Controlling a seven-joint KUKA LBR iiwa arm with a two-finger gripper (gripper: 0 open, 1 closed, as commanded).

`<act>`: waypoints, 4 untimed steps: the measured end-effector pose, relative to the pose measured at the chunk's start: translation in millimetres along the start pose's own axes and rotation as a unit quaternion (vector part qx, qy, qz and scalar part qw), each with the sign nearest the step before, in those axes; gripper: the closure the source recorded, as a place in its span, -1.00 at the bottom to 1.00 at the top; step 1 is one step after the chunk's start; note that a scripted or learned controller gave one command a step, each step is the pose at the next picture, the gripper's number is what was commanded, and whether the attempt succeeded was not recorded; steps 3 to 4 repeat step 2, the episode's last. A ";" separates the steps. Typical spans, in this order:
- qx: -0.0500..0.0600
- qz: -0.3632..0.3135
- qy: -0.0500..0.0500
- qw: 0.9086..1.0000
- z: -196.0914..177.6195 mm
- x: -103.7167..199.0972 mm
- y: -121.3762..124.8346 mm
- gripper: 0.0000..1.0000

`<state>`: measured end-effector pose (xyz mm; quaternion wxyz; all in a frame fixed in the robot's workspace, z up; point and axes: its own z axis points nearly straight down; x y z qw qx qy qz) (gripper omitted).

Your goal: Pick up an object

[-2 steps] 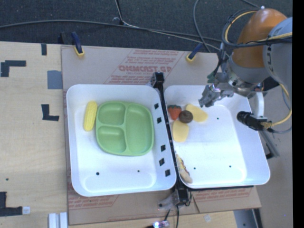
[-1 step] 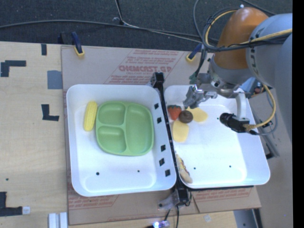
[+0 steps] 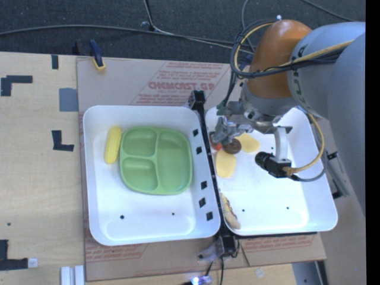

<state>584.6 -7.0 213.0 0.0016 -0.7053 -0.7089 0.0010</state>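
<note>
My gripper (image 3: pixel 224 130) hangs low over the upper left corner of the right bin (image 3: pixel 297 215), close to the divider between the two bins. Right under it lie a small red piece (image 3: pixel 216 138) and a brown round piece (image 3: pixel 233 147). A yellow lemon-like piece (image 3: pixel 225 165) lies just below them, and a paler yellow piece (image 3: pixel 250 142) sits to the right. The gripper's body hides part of the red piece, and I cannot tell whether it touches anything.
The left bin (image 3: pixel 142 227) holds a green divided plate (image 3: pixel 157 160) and a yellow corn cob (image 3: pixel 112 145) beside it. A tan, bread-like item (image 3: pixel 230 214) lies along the right bin's lower left wall. A black unit (image 3: pixel 272 164) on a cable hangs off the wrist.
</note>
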 end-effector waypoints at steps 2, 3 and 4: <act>-0.001 -0.001 0.000 1.000 -3.6 93.1 -36.1 1.00; -0.001 -0.001 0.000 1.000 -3.6 93.1 -36.1 1.00; -0.001 -0.001 0.000 1.000 -3.6 93.1 -36.1 1.00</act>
